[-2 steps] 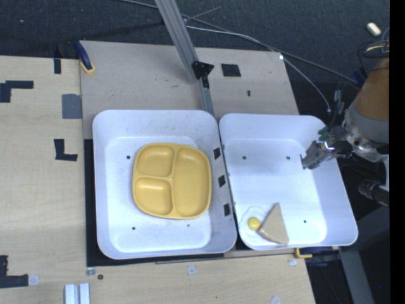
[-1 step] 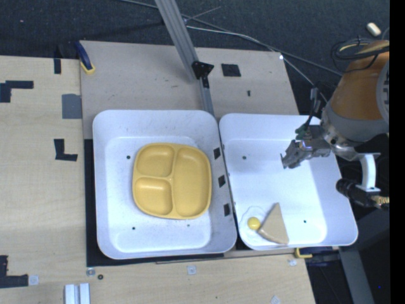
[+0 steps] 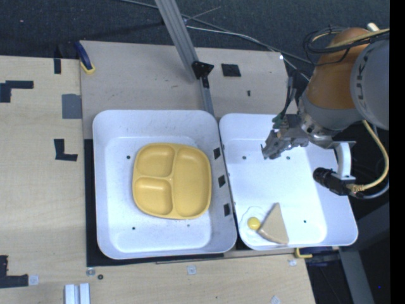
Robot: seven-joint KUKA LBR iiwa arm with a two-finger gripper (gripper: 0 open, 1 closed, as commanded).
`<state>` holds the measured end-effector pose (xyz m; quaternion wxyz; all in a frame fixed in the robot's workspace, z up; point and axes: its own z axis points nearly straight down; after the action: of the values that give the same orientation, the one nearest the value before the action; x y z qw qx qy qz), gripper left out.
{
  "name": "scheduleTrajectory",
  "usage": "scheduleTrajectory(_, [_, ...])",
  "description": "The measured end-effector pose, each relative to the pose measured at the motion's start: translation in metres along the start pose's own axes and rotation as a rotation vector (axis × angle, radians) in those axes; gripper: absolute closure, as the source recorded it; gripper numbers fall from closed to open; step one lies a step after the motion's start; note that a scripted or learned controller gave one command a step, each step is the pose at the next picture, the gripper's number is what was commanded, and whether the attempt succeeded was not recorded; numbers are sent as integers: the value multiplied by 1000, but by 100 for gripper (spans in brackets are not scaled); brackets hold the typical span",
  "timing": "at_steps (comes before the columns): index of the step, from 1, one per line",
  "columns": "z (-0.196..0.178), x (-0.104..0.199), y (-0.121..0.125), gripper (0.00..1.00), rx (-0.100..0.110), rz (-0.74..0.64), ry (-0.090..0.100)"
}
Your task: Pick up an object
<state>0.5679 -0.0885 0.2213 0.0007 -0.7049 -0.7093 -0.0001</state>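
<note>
A yellow divided plate (image 3: pixel 171 180) lies in the middle of the left white bin (image 3: pixel 107 170). In the right white bin (image 3: pixel 316 189), a tan wedge-shaped piece (image 3: pixel 274 223) rests near the front edge with a small yellow ball (image 3: pixel 253 223) touching its left side. My gripper (image 3: pixel 273 149) hangs over the back part of the right bin, well behind the wedge and ball. Nothing shows between its fingers.
A grey metal pole (image 3: pixel 180 33) slants from the top of the view down to the gap between the bins. Black clips (image 3: pixel 222 181) sit along the divider. Cables (image 3: pixel 345 182) trail by the right bin's edge. Blue-yellow clamp (image 3: pixel 85 59) at the bench's back left.
</note>
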Motion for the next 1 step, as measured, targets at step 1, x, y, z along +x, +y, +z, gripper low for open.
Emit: scheduleTrajectory(1, [-9,52,9,100,0,-1,0])
